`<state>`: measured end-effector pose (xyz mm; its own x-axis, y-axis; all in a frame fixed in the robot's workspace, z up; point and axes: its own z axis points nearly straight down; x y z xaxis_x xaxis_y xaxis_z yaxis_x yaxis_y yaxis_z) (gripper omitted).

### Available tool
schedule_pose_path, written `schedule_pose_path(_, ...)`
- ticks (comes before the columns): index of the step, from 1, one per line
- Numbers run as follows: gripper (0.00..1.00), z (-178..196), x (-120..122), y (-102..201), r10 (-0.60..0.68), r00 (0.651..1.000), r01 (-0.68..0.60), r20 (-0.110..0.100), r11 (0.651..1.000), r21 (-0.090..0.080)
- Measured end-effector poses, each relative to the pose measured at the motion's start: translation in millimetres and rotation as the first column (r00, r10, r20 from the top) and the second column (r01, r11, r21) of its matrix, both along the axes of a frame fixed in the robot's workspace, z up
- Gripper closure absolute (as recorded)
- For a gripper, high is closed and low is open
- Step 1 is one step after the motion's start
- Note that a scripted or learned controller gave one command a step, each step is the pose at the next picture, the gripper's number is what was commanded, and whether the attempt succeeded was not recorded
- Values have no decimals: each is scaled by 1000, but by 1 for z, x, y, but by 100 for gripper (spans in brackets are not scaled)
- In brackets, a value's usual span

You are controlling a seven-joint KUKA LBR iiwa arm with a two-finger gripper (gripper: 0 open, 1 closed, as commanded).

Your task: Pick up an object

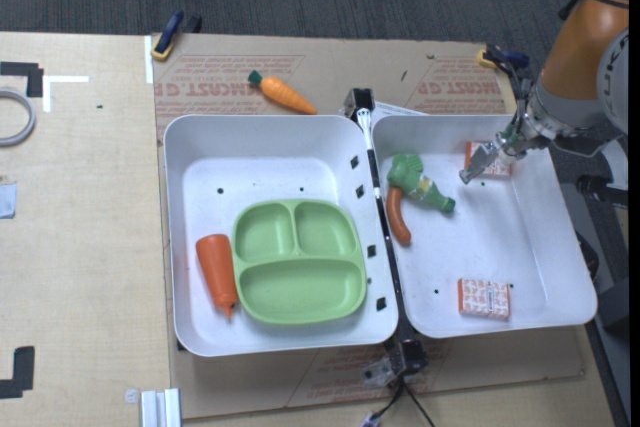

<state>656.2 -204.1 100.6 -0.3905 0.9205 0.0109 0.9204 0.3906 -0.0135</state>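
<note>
Looking down from my remote station, I found the jaws (482, 165) low in the right bin (545, 245), toward its two o'clock corner, right against a small red-and-white packet (492, 158). I could not tell whether they were released or clenched, nor whether the packet sat between them. At about nine o'clock from the jaws lay a green toy vegetable (418, 183), with a brown sausage (398, 215) just below it by the bin's left wall. A second red-and-white packet (484, 298) rested near the six o'clock edge. The left bin (200, 155) carried a green divided plate (298, 261) and an orange carrot (217, 273) at the plate's nine o'clock. Another carrot (283, 93) lay on the cardboard (420, 80) covering the counter, at twelve o'clock from the left bin.
</note>
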Motion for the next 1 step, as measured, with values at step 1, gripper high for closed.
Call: schedule_pose_path(1,100,11,3,-4,1,1000,-1,19,1000,-14)
